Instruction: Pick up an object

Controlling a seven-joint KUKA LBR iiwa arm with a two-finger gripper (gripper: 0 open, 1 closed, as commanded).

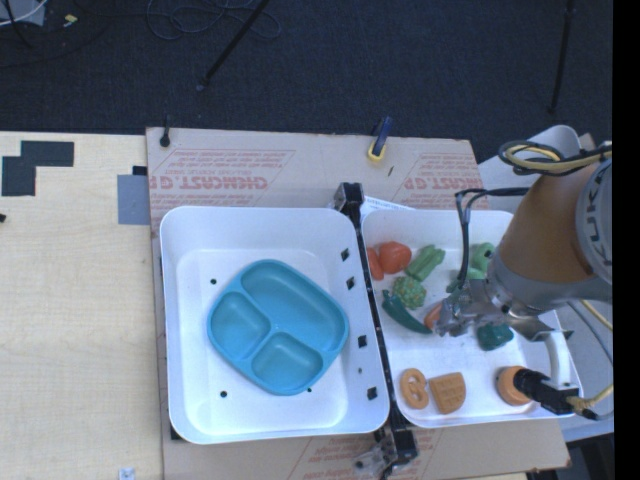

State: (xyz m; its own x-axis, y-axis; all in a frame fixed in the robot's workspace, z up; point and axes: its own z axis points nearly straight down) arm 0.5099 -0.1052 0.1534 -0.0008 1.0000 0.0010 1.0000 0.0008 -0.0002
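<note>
Presumably light, stiff plastic toy food; smooth skin, slip likely. Candidate: orange piece [433, 316], partly hidden just under gripper [452, 323], beside dark green pepper [403, 314], in right bin [480, 413]. Grip best taken across narrow middle. Jaws' state cannot be told: hidden by wrist. Bin floor smooth, white, crowded. Left of right bin: blue tray [277, 325]. Table [70, 308] pale wood; dark carpet beyond.

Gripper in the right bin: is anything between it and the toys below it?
Nothing visible. The gripper is low among the toys, right beside an orange piece, the dark green pepper and a teal toy. Its own body hides what lies directly beneath.
</note>
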